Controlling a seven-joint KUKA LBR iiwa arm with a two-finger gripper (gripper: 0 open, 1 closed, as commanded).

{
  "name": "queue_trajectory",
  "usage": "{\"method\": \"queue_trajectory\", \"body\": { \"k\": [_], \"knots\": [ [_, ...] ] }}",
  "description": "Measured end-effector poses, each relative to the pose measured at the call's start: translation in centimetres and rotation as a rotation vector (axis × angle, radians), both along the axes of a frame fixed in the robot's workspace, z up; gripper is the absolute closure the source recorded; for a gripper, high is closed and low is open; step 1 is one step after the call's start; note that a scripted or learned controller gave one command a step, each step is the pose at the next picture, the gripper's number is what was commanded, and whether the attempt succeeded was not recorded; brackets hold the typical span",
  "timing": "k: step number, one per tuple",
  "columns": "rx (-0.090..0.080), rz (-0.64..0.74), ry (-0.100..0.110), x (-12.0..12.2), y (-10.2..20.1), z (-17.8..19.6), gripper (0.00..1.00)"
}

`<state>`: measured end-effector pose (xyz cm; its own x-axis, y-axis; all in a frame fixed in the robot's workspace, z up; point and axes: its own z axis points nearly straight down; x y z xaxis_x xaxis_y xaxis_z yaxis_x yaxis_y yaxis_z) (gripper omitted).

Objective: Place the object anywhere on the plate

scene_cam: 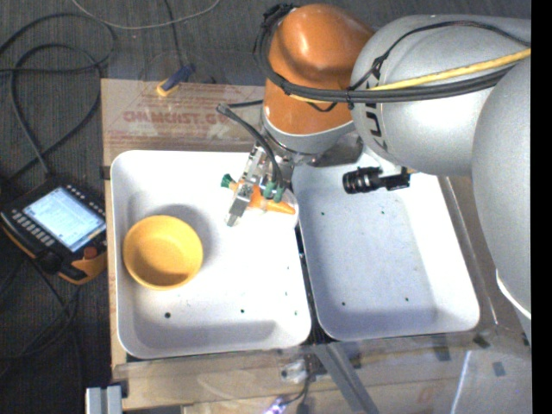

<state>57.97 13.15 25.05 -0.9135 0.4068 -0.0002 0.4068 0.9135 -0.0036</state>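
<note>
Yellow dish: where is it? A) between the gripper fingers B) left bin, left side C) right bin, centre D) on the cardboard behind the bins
B: the yellow dish sits on the floor of the left bin, near its left wall, apart from the gripper.

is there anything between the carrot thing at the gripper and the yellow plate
Nothing visible. The gripper is at the orange object over the left bin; bare white floor lies between it and the yellow plate.

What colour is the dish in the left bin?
Yellow; the dish shows plainly in the camera view, sitting in the left bin.
</note>
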Motion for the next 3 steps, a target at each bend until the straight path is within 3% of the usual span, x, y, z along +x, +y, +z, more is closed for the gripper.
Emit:
{"method": "queue_trajectory", "body": {
  "k": [1,2,3],
  "knots": [
    [0.002,-0.155,0.001,2.6,-4.9,-2.2,1.00],
    [0.001,-0.191,0.001,6.1,1.4,-4.2,1.00],
    [0.001,-0.376,0.003,1.4,1.5,-4.1,1.00]
  ]
}}
